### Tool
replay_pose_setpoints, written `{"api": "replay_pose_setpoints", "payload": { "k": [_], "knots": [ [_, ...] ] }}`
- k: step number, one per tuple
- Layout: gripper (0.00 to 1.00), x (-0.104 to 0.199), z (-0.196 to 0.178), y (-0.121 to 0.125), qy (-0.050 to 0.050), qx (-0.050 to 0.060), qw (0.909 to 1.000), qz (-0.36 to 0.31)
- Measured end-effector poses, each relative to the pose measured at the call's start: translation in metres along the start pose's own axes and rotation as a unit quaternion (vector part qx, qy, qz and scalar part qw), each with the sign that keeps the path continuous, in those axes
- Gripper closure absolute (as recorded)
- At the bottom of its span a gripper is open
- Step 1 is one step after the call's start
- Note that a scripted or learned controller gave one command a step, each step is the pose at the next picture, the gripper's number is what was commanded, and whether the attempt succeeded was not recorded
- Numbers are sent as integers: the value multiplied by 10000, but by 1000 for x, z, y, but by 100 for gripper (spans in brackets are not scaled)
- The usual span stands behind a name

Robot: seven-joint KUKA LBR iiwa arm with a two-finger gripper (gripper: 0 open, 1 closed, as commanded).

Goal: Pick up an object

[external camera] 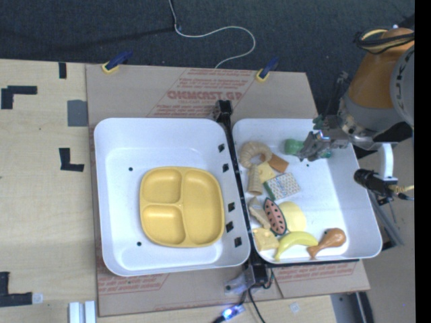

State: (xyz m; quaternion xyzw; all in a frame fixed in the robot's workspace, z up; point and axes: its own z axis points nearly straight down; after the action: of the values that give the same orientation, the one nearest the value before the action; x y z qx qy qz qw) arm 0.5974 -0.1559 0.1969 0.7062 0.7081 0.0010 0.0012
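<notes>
Gripper point(315, 145) hovers at right bin's point(363, 200) far edge, green toy point(294, 146) just left of it; finger state unclear.

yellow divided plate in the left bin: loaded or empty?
Empty. The yellow three-compartment plate lies flat in the left white bin, all compartments bare.

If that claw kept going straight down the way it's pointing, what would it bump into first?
Most likely the green object right by the gripper, near the far edge of the right bin. Depth is hard to judge from above, so it might just miss it and meet the bin floor.
</notes>
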Motion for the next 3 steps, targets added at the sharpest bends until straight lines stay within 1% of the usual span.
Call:
{"api": "replay_pose_setpoints", "payload": {
  "k": [1, 2, 3],
  "knots": [
    [100, 1, -29, 1, 1, 6, 10000, 3],
    [100, 57, -18, 7, 3, 25, 10000, -13],
    [100, 107, -18, 9, 7, 26, 10000, -18]
  ]
}}
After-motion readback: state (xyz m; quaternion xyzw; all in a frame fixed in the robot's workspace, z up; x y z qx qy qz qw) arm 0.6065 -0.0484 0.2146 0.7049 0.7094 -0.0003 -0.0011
